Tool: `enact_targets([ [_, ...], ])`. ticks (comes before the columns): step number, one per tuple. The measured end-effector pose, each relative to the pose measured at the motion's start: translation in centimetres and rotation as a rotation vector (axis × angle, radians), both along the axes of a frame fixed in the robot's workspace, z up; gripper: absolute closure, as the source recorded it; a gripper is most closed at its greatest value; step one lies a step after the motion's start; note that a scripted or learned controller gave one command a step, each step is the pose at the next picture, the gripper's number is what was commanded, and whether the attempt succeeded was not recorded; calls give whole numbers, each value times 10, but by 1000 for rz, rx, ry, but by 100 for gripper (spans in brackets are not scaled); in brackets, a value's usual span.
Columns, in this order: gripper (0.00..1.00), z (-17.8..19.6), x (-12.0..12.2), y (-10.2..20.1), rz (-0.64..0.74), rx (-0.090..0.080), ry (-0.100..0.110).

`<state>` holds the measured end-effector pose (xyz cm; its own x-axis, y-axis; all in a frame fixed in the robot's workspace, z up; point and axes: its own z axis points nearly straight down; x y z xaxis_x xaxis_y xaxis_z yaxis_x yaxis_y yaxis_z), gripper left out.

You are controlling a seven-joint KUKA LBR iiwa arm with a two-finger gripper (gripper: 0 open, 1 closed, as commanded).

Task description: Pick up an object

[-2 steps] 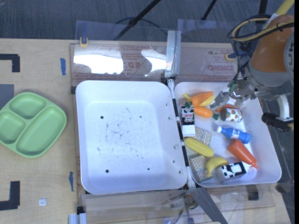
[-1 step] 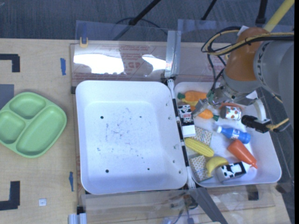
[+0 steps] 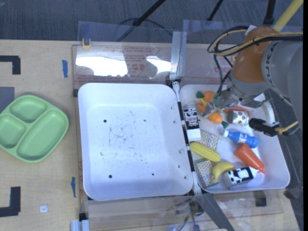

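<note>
The right bin holds several toy items: a corn cob, a banana, an orange carrot, a blue bottle, a red and white piece and small orange pieces. My gripper reaches down from the grey and orange arm into the far part of this bin. It sits right beside an orange and green piece. The wrist and cables hide its tips, and I see nothing held.
The left bin lies beside the right one, with a black and white box at the dividing edge. A black and white block and waffle pieces lie near the front. A green divided plate rests far left.
</note>
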<state>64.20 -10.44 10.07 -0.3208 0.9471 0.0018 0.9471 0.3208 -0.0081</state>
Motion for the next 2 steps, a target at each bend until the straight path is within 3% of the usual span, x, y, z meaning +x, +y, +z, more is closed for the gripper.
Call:
enact_targets([
  [1, 100, 82, -41, 22, 217, 3, -3],
  [2, 100, 85, -43, 110, 102, 1, -3],
])
